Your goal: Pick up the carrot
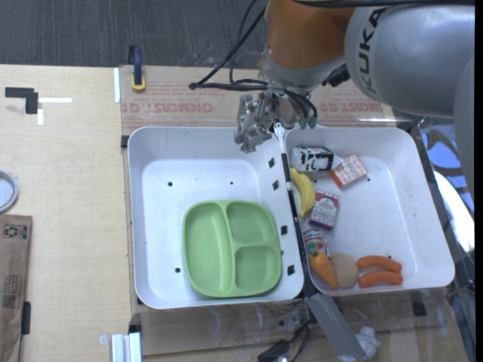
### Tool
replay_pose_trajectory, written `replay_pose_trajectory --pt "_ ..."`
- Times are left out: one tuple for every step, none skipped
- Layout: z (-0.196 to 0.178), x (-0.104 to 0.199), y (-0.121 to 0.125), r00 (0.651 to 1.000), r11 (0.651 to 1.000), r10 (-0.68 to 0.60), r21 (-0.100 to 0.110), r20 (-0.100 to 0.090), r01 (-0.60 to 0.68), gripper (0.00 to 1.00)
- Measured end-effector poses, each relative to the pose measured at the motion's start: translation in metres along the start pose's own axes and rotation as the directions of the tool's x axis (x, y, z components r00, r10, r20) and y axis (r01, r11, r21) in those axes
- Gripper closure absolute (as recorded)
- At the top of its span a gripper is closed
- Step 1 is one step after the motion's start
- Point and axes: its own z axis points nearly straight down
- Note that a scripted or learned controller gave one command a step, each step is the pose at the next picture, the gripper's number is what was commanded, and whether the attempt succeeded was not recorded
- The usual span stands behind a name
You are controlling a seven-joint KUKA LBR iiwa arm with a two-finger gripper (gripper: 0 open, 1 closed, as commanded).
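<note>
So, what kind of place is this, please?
Probably a robot lab bench for pick-and-place trials: a grey arm reaches over two white bins, toy food such as a carrot lies in one, and cables trail behind.

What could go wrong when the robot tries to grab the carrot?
The carrot lies wedged in the right bin's near-left corner, against the wall and touching a beige potato-like piece, so the end effector might bump the wall or grab the neighbor. It also hangs far away, above the bins' far edge.
</note>
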Motion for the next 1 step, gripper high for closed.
replay_pose_trajectory --pt "0.0173 0.0104 -0.0369 0.953 0.953 -0.304 0.0 0.001 0.304 1.0"
